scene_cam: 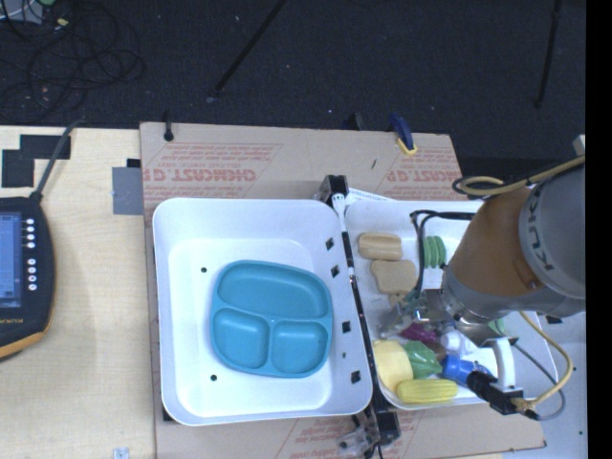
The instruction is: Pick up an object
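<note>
Two bins: shallow and white, side by side on the counter [86,208]; left bin [177,247], right bin [402,218].
Left bin contents: a blue divided tray [271,316], lying flat in the middle, three compartments.
Right bin, far end: two tan bread-like pieces [381,247], one just nearer than the other, with a green ribbed item [435,250] to their right.
Right bin, near end: a yellow rounded piece [390,360], a green piece [422,359] touching it, a corn cob [426,391] at the near wall, a blue item [458,369] to the right.
Arm: reaches in from the right, orange band [492,242] over the right bin.
Claw [449,331]: low over the near pile; whether spread or pressed together, I cannot tell, and nothing shows pinched.
Handling guess: these look like toy foods, light, stiff, smooth plastic, likely slippery.
Where to take hold: probably across the corn cob's narrow width at mid-length; it lies apart enough from its neighbours.
</note>
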Controlling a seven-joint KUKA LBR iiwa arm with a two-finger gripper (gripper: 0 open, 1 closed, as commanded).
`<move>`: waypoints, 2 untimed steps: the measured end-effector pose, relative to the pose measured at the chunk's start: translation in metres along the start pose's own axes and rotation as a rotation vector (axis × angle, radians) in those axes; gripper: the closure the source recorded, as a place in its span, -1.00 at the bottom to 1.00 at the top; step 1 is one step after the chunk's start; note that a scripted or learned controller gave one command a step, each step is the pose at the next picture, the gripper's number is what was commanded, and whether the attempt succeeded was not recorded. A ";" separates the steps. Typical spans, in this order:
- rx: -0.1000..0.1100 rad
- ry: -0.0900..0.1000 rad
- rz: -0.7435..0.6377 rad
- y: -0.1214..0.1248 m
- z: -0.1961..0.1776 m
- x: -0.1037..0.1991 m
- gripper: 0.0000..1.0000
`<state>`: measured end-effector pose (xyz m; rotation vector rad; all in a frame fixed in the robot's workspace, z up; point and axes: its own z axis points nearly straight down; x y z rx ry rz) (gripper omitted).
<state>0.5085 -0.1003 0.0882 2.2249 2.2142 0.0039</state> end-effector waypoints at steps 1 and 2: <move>0.007 0.004 0.003 0.000 -0.008 0.000 1.00; -0.002 0.003 -0.012 0.020 -0.128 0.062 1.00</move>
